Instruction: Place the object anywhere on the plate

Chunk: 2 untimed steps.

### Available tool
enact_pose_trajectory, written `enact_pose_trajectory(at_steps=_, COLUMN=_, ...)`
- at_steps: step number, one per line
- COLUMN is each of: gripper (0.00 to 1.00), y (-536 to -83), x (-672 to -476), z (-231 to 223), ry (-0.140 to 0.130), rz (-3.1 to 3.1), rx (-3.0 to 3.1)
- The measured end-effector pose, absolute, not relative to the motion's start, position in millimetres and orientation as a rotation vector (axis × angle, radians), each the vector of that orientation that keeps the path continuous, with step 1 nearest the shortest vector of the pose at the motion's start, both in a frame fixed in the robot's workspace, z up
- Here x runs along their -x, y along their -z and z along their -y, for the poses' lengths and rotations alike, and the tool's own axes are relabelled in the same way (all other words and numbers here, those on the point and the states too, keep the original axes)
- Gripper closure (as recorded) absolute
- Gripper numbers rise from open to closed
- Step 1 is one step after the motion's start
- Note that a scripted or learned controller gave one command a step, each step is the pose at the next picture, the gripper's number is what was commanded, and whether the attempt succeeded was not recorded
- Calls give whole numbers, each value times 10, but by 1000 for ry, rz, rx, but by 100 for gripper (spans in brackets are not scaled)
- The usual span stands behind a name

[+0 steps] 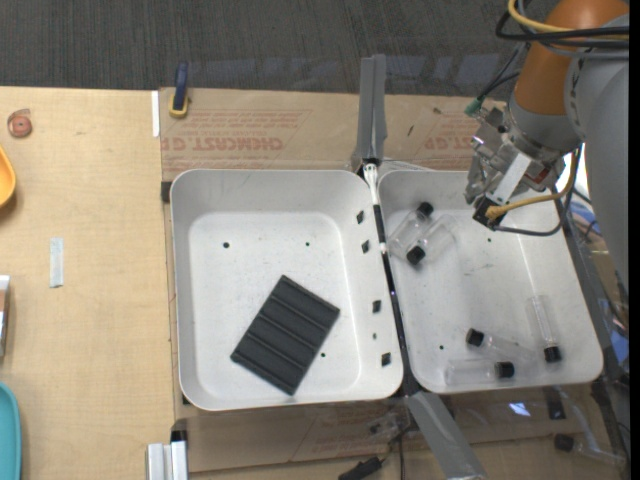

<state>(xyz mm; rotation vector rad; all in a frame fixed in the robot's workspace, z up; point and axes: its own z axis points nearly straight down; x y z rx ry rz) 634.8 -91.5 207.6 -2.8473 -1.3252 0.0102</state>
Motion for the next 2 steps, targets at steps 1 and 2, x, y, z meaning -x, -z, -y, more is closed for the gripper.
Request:
enact_pose_trajectory(at_steps=1, gripper=100, y=-3791, x=-6303, z=229, ry=-5, rz=1717, rx=2631)
enact_pose_trajectory(at_steps=2, gripper=100, y=-4141, x=-6503, z=-477, ry=-5, rz=2425, rx=1998)
